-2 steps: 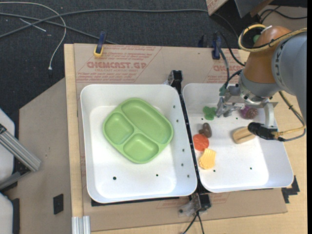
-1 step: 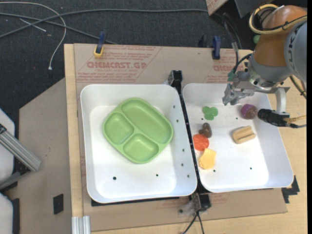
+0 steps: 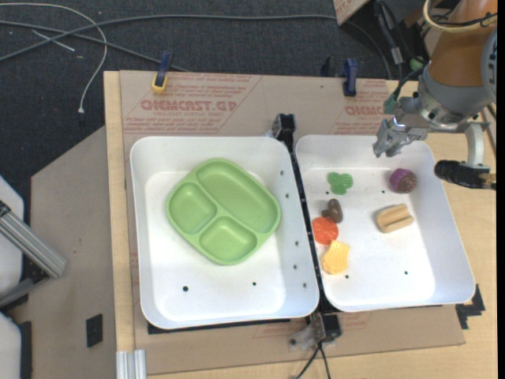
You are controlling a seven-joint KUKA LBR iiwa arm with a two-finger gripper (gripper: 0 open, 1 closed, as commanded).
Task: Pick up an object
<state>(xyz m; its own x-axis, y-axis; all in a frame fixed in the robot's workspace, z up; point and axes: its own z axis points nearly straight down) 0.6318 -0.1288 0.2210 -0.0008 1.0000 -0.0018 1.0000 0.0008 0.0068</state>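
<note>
So the surface (image 3: pixel 205 101) is a big sheet of printed cardboard, held by two blue clamps along its top edge. On it sit two shallow, glossy white plastic bins with rounded corners. The left bin (image 3: pixel 158 283) has a light green divided plate (image 3: pixel 223 210) in the middle, smooth plastic with three compartments, sitting a bit rotated.

The right bin (image 3: pixel 410 283) holds the small stuff: a tan, loaf-shaped block (image 3: pixel 394 217) right of center, a ridged yellow piece (image 3: pixel 335 258) and a round orange-red one (image 3: pixel 324 230) touching it near the left wall, a dark purple ball-ish thing (image 3: pixel 403 180) toward the upper right, a lumpy green leafy bit (image 3: pixel 340 182), and a small brown blob (image 3: pixel 334 209) just above the orange one.

The arm comes in from the upper right of the frame, and its metal tool (image 3: pixel 390 144) hangs over the right bin's top edge, just above-left of the purple ball. Can't tell how it's set, and nothing's visibly in it.
</note>
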